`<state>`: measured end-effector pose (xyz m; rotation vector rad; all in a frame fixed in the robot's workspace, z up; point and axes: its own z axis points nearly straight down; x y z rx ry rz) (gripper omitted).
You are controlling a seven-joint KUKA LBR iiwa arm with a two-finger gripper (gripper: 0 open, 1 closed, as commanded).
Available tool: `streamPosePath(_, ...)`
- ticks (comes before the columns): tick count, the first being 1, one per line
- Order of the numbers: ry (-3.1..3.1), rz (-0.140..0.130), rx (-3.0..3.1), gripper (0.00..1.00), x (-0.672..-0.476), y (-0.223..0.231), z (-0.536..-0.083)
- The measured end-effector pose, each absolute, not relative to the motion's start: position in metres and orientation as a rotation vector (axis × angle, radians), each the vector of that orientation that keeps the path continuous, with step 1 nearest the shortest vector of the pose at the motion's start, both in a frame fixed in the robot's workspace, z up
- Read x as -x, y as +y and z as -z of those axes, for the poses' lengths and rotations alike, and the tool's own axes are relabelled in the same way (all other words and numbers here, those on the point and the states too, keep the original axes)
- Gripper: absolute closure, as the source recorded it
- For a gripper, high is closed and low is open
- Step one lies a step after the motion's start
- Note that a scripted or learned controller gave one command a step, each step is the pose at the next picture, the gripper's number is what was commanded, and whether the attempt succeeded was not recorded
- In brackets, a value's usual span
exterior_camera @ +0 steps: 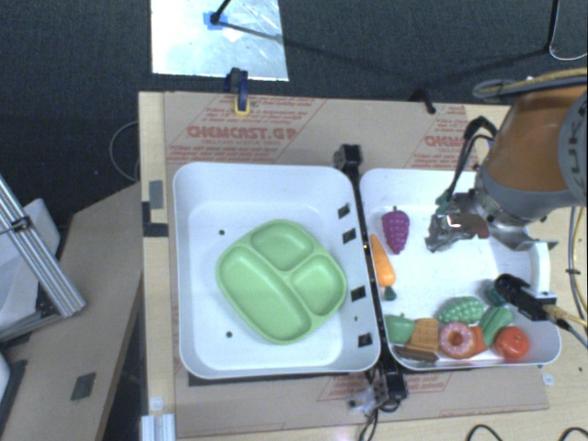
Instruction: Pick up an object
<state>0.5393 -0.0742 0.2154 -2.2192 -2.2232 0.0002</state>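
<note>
Near-edge cluster: toy foods crowd the camera-side rim of the right bin (549, 263): a pink donut (457, 339), a red tomato (513, 341), a slice of bread (424, 334) and green vegetables (462, 310); all sit well apart from the gripper.
Likeliest target: purple grapes (396, 229), lying on the bin floor near the divider (366, 246), with bare white floor on the gripper's side.
Direction from gripper: the grapes lie just beside the gripper (442, 240), on its side toward the divider and slightly farther from the camera.
Long axis: the bunch runs roughly parallel to the divider, stem end away from the camera.
Second candidate: an orange carrot (382, 262) rests against the divider, just past the grapes, so it is harder to straddle.
Gripper state: I cannot tell whether it is released or clenched; nothing shows between its tips.
Arm: the grey and orange KUKA arm (537, 145) is over the bin's far-from-divider side.
Other bin: the left bin (197, 274) holds a green divided plate (281, 280).
Judgement: a short shift toward the divider should put the grapes under the gripper.
</note>
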Motion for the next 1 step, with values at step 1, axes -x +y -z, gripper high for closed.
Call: streamPosePath(1, -2.224, 0.002, 2.221, 1.0, -0.544, -0.0871, -0.2273)
